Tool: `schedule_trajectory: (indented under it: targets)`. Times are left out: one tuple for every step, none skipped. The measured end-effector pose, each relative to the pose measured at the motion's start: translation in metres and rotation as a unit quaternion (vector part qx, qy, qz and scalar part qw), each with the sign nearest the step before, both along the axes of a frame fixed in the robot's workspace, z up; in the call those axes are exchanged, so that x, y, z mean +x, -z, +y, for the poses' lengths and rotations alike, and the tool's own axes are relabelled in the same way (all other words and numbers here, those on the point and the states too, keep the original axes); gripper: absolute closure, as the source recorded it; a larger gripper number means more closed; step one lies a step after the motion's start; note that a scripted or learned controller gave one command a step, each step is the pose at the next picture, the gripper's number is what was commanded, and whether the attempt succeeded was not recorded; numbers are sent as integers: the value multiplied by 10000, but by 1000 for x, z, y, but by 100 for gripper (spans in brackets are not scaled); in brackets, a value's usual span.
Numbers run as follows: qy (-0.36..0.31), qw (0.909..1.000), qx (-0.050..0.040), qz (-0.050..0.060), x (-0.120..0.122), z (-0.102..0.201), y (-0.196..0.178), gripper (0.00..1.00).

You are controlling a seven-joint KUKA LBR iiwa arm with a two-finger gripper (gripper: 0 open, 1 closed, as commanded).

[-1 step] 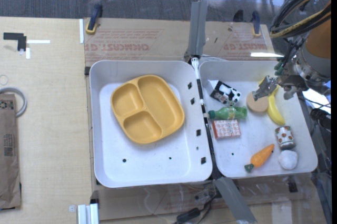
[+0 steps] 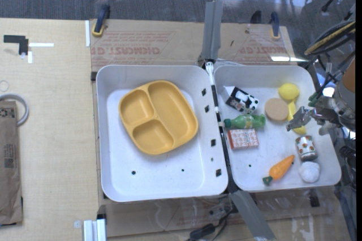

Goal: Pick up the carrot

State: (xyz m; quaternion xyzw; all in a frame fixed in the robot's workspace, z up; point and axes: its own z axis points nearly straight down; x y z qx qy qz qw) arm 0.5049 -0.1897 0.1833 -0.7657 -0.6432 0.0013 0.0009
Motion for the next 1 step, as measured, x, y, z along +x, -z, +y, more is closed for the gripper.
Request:
schedule_trajectory:
  targets:
    - [669,9978,1,5,-23,-16,52,0]
